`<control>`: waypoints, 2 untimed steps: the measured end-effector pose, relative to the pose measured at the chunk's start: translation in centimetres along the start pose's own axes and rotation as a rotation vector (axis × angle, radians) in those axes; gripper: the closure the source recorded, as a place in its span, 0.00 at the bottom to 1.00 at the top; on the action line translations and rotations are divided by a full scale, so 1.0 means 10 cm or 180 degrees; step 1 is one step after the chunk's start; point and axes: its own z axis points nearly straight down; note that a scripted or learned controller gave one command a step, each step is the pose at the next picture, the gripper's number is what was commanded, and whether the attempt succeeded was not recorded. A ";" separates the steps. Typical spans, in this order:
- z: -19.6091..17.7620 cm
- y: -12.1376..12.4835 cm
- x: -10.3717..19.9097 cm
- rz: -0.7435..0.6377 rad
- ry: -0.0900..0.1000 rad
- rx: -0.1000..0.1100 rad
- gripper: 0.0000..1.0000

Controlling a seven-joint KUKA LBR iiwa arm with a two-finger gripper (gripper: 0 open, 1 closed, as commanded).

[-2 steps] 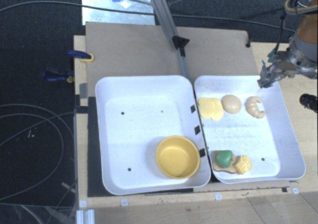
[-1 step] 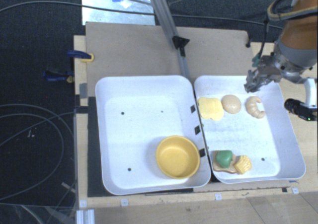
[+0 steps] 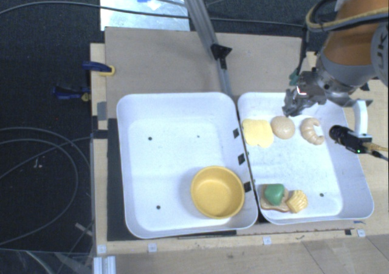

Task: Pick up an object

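We see a round, smooth, cream-coloured ball (image 3: 282, 127) lying in the right bin (image 3: 349, 197), just below the gripper (image 3: 296, 104); we cannot tell how the gripper is set. Touching the ball's left side lies a pale yellow, lumpy piece (image 3: 258, 132), and to the ball's right a tan, ridged croissant shape (image 3: 313, 130). Well below the ball sit a glossy green item (image 3: 274, 193) and a yellow ribbed piece (image 3: 297, 201). The left bin (image 3: 152, 121) holds a smooth yellow bowl (image 3: 217, 191).

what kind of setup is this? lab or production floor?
Likely a robotics lab grasping rig. A grey arm with its pincer hangs over two white bins holding toy food like a croissant and a yellow bowl; loose cables and clamps surround the bench.
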 end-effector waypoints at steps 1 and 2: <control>0.04 -0.06 0.62 -0.0006 0.0003 0.0000 1.00; 0.03 -0.21 1.15 -0.0007 0.0005 0.0001 1.00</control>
